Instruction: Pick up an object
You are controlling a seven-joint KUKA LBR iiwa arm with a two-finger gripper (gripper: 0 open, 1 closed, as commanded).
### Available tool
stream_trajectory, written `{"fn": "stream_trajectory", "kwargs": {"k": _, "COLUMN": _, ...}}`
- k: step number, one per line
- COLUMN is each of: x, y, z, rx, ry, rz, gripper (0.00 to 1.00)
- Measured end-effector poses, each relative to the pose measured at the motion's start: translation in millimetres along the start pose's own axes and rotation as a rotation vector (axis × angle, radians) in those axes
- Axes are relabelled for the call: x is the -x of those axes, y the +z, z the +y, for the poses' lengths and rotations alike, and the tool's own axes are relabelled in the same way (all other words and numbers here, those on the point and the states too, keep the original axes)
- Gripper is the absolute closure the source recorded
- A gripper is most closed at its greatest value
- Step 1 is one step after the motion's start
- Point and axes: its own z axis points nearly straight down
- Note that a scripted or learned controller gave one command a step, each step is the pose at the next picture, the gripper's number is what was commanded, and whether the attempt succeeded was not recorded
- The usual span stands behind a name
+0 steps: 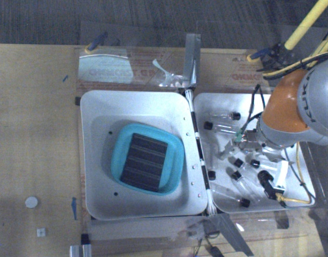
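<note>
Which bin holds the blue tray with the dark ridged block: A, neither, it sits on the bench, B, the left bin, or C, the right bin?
B: the blue tray lies inside the left bin, with the dark block on it.

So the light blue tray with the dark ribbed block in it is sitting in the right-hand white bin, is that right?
Not quite: the camera view shows the light blue tray with the dark ribbed block sitting in the left-hand white bin, not the right-hand one.
</note>
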Motion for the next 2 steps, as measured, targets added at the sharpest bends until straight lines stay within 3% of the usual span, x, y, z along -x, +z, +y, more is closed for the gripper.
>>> {"fn": "stream_trajectory", "kwargs": {"k": 1, "x": 49, "y": 1, "z": 55, "rx": 0.000, "ry": -0.004, "rz": -0.003, "gripper": 0.00}}
{"fn": "stream_trajectory", "kwargs": {"k": 2, "x": 75, "y": 1, "z": -25, "rx": -0.003, "ry": -0.020, "rz": -0.003, "gripper": 0.00}}
